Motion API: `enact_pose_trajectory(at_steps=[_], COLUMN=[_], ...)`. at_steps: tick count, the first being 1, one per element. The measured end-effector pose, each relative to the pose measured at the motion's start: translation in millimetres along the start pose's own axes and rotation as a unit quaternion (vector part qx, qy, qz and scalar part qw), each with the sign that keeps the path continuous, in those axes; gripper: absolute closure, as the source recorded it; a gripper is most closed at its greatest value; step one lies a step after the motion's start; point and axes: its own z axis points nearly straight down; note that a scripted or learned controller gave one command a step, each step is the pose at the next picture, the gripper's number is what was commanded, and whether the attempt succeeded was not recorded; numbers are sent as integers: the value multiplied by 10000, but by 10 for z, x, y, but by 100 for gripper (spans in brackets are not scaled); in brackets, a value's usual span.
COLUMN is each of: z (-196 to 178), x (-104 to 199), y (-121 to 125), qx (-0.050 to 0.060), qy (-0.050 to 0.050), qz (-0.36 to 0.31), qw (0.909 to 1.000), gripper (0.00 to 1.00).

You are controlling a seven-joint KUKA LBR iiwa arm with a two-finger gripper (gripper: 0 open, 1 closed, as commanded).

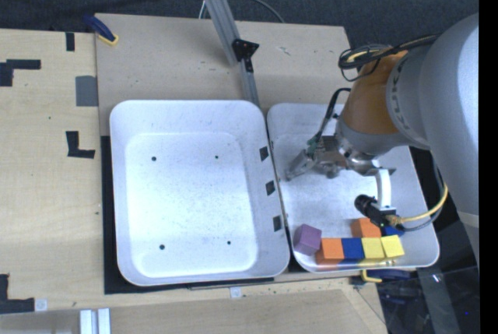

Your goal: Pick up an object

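Jaws low over the bare floor of the right bin (311, 118), near its left wall; open or closed, cannot tell, and nothing visibly held. Gripper (299, 167) well apart from the blocks. Along the near edge: purple block (308, 237), orange block (332, 248), blue block (352, 248), two yellow blocks (382, 247), a second orange block (365, 229) behind. Best to travel toward the purple block, standing slightly apart, descend straight, straddle it squarely, close before lifting. Left bin (187, 192) alongside on the counter (156, 52).

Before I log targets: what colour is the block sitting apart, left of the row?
Purple block, seen in the camera view.
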Motion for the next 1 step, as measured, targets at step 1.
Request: enact_pose_trajectory(at_steps=[1], z=[-31], x=[-37], y=[-245], qx=[-9], qy=[-16], qz=[29], qw=[10000], gripper=[0])
